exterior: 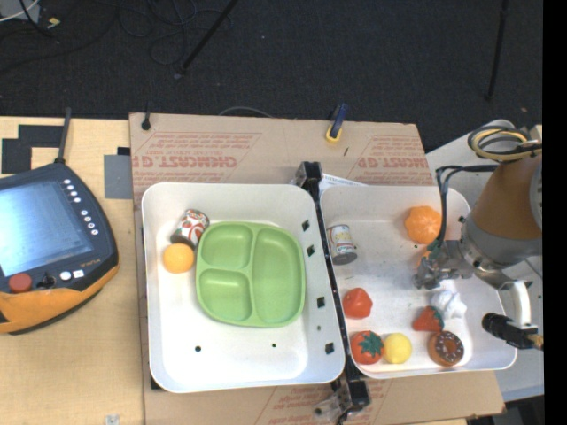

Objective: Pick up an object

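My gripper point(431, 271) sits low in the right bin point(381, 215), right of frame centre; whether it is parted or closed I cannot tell. Nearest candidate: orange ball point(423, 223), just above-left. White crumpled piece point(450, 304) just below.

Count, right bin: one can point(341, 243), two red items, one tomato-like, one yellow, one doughnut. Left bin point(168, 343): one green tray point(250, 273), one yellow ball, one small can.

Green divided tray point(249, 274) in white left bin point(168, 335). Orange ball point(423, 223), red tomato point(357, 303), yellow lemon point(398, 348), chocolate sprinkled donut point(446, 348) in white right bin point(376, 209). Small orange-yellow ball point(178, 258) beside tray.
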Controlling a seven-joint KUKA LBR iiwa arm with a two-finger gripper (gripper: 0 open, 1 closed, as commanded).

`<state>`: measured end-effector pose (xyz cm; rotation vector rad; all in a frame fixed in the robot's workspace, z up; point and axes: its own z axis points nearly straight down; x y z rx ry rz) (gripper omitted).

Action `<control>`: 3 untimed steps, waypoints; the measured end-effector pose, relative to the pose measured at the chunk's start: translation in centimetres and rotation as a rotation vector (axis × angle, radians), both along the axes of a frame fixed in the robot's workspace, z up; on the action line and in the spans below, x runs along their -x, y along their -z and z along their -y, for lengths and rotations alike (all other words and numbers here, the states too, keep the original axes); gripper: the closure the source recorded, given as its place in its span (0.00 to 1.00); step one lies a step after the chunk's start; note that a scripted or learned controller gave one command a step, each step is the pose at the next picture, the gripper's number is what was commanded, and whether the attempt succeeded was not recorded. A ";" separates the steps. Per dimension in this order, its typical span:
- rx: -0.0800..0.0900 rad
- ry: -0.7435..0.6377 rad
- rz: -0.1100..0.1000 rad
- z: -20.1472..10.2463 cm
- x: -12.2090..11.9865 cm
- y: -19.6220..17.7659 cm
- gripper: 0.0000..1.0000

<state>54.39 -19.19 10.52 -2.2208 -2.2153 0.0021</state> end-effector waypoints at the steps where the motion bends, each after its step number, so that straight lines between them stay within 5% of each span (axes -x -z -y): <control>1: 0.003 -0.002 0.006 0.0 0.4 -6.2 1.00; 2: 0.003 -0.003 0.008 -0.2 0.8 -12.4 1.00; 3: 0.002 -0.003 0.002 -0.2 0.8 -12.2 1.00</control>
